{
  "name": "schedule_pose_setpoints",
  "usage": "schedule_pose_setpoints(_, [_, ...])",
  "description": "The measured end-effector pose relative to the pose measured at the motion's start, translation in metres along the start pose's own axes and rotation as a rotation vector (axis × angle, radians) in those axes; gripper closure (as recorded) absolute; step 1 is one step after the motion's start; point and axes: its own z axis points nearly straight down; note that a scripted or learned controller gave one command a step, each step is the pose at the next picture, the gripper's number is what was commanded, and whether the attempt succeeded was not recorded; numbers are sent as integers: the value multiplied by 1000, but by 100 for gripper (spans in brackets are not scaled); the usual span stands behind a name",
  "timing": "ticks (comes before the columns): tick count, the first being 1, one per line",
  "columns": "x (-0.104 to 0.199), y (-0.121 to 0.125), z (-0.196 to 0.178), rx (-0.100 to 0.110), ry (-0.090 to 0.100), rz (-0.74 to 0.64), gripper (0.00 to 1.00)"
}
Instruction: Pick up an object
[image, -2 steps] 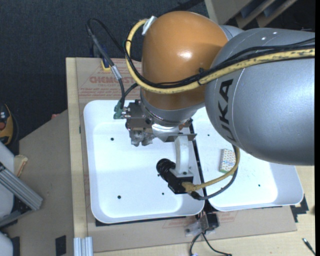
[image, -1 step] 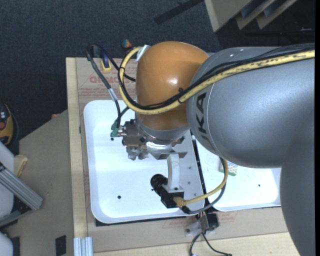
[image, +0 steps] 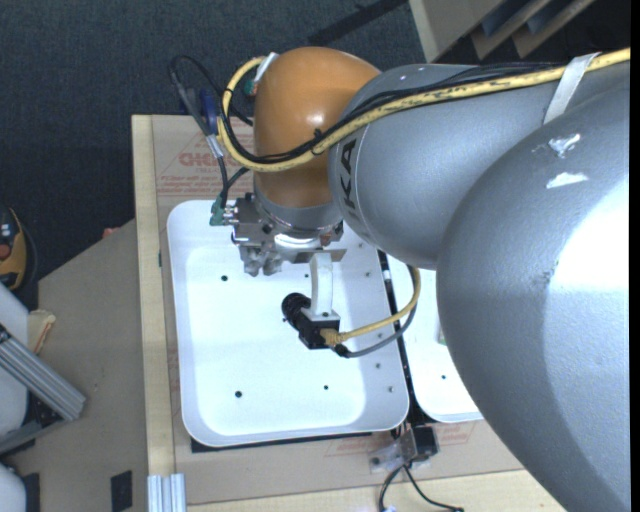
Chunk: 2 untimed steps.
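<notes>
My gripper (image: 262, 260) hangs from the orange wrist band over the far part of the left white bin (image: 200, 330), close to its floor. From above the metal gripper body hides how the tips stand. I see nothing held in it. The white floor around and in front of the gripper shows a few small dark dots (image: 238, 393). The big grey arm covers the bin's far right corner.
The right bin (image: 440, 390) shows as a small strip of rim under the arm, which blocks most of the right side. A tan wooden bench edge (image: 150, 300) frames the bins. Metal brackets and clutter lie at the left on the floor.
</notes>
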Motion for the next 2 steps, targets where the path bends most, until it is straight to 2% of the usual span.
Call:
schedule_pose_setpoints(1, [-14,7,-54,-6,3,-1,100])
schedule_pose_setpoints(2, [-94,-17,-118,-8,1,5,100])
